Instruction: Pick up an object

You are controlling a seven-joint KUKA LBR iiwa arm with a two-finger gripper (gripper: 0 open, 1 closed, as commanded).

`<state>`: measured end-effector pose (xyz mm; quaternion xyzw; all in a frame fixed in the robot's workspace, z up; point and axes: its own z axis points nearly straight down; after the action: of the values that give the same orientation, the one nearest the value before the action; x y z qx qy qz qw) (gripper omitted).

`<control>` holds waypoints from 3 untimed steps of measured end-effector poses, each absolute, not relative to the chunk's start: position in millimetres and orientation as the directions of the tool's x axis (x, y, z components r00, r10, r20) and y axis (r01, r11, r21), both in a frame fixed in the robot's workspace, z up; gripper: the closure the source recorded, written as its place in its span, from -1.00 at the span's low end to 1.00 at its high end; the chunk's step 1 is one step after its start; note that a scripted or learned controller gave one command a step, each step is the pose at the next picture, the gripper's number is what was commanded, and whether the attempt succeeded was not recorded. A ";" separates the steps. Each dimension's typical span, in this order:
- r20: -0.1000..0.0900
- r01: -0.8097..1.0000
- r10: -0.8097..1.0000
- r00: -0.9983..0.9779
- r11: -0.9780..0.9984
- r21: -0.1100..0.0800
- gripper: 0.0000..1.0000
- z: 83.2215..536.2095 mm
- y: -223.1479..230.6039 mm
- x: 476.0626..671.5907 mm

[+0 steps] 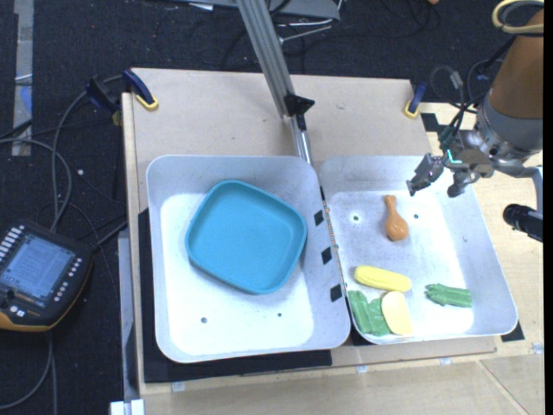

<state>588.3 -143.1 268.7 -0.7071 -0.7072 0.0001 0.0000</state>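
Observation:
My gripper [439, 181] hangs over the far right part of the right bin [489, 258], its two dark fingers spread apart with nothing between them. Below and left of it lies a brown drumstick-shaped toy [395, 220]. Nearer the front lie a yellow banana-like piece [383, 278], a pale yellow oval piece [397, 313], a green pod [369, 314] beside it, and a second green piece [448, 296] at the right. The left bin [164, 240] holds a blue square plate [247, 235].
A metal pole [270, 50] slants down from the top to the seam between the bins. Yellow clamps [144, 100] mark the bench's far corners. A handheld pendant [36, 275] lies on the floor at left, among cables.

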 end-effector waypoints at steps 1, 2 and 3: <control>0.000 1.000 1.000 0.000 0.000 0.000 -1.00 268.6 -143.1 588.3; 0.001 1.000 1.000 0.000 0.000 -0.005 -1.00 211.2 -142.7 578.5; 0.001 1.000 1.000 0.000 0.000 -0.005 -1.00 152.6 -145.2 569.6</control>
<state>569.6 -145.2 152.6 -0.7071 -0.7071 0.0015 0.0021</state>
